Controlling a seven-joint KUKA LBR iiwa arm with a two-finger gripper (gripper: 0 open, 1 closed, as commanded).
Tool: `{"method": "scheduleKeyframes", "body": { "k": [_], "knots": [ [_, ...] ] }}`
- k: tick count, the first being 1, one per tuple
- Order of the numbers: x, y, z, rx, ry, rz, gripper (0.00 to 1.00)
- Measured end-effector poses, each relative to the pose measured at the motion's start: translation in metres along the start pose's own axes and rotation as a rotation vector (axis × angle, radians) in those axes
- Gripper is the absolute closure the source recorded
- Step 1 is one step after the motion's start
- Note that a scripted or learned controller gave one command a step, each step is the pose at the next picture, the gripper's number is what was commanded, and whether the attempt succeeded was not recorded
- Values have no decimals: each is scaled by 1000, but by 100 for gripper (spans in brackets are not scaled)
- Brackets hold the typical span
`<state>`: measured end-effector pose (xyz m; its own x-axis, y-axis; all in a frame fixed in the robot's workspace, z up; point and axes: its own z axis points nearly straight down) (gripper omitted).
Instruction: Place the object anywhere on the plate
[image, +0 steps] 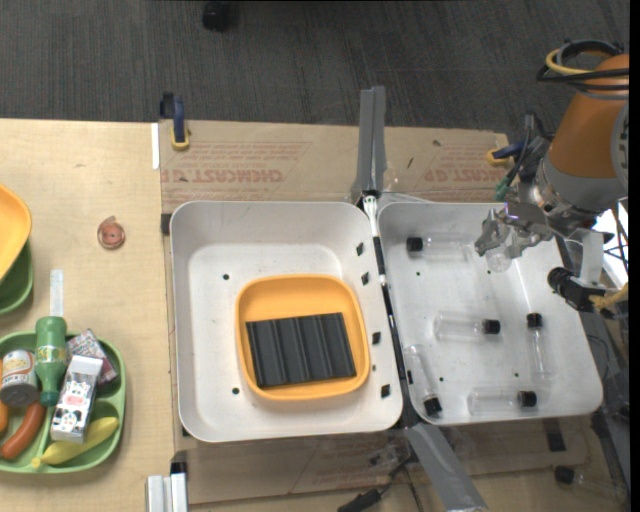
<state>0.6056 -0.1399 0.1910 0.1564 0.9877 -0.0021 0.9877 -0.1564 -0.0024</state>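
Green tray (121, 400) sits closest, at the front left, full of toy food. It is off to the side on the wooden bench.

Next come the two white bins. The left bin (200, 300) holds the orange plate (300, 289). A dark block with ridges (300, 350) lies flat in the middle of the plate and covers most of it.

The right bin (585, 380) holds little clear tubes with black caps. One tube (500, 402) lies near the front wall. Another tube (460, 327) lies in the middle. A far tube (425, 243) lies near the back left corner. They are spread well apart from each other.

Farther back, the claw (497, 245) hangs over the back of the right bin, between the far tube and the bin's right side. I cannot tell if the claw is open or closed. Something pale and see-through shows just under it, but I cannot tell if that is a tube.

What could go wrong? The tubes are round and smooth, so one might slip out or roll away when grabbed. They are also hard to see. If a tube gets dropped on the ridged block, it might roll off the plate. The wall between the bins could also bump it on the way over.
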Motion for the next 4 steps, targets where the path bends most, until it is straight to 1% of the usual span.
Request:
{"method": "scheduleKeyframes", "body": {
  "k": [1,2,3,4],
  "knots": [
    [-20,57,-23,-3,0,-220,100],
    [-46,61,-65,-4,-1,-411,100],
    [-74,66,-89,-5,-2,-700,100],
    [-73,66,-251,-5,-2,-969,100]
  ]
}}
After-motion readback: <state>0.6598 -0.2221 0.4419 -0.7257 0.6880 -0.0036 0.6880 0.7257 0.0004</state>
